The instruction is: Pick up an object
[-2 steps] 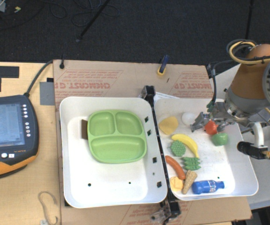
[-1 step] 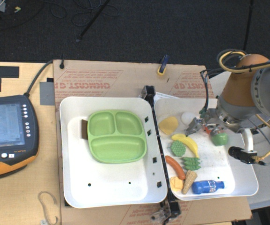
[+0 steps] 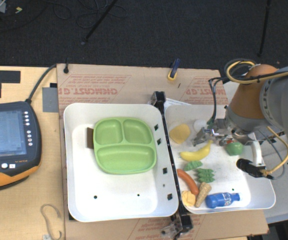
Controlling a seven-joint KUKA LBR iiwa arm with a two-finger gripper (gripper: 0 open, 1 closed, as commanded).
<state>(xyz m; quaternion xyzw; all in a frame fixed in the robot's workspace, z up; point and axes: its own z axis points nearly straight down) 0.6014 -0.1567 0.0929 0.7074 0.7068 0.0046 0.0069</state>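
The right bin (image 3: 264, 196) holds several toy foods: a pale yellow piece (image 3: 180, 132), a yellow banana (image 3: 195, 154), a green leafy piece (image 3: 204, 174), an orange carrot (image 3: 188, 180), a tan piece (image 3: 202, 194), a blue bottle (image 3: 223, 199) and a green piece (image 3: 234, 147). My gripper (image 3: 205, 136) hangs low over this bin's upper middle. It is just above the banana and to the right of the pale yellow piece. I see nothing held in it.
The left bin (image 3: 78, 194) holds a green divided plate (image 3: 124, 145) with a brown block (image 3: 89, 137) at its left edge. A control tablet (image 3: 6, 139) lies at the far left. A blue and yellow clamp (image 3: 174, 70) sits on the back edge. Cables loop beside the arm (image 3: 254, 99).
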